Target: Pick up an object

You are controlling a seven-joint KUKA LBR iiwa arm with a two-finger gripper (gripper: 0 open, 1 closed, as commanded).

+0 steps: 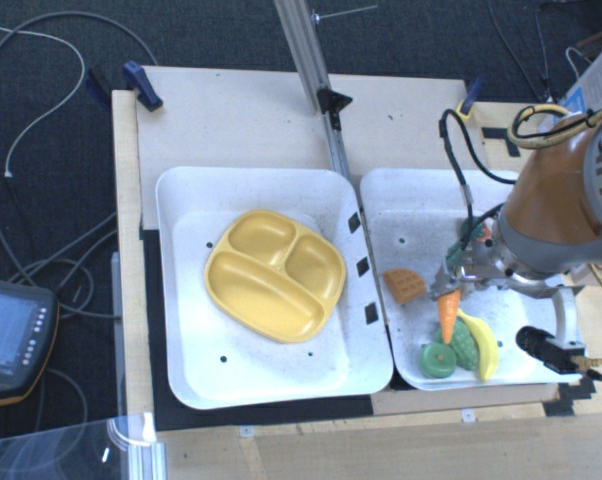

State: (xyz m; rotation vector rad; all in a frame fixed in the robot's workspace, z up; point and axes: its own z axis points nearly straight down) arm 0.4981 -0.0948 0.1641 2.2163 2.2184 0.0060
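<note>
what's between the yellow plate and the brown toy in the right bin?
In the camera view: bare floor of the left bin, then the two bins' adjoining rims with black clips. Nothing else lies between yellow plate and brown toy.

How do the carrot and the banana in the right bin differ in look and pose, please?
The carrot is orange and tapered; the banana is yellow and curved. The carrot lies right under the gripper; the banana lies nearer the bin's front rim. Both rest beside the green toy.
</note>
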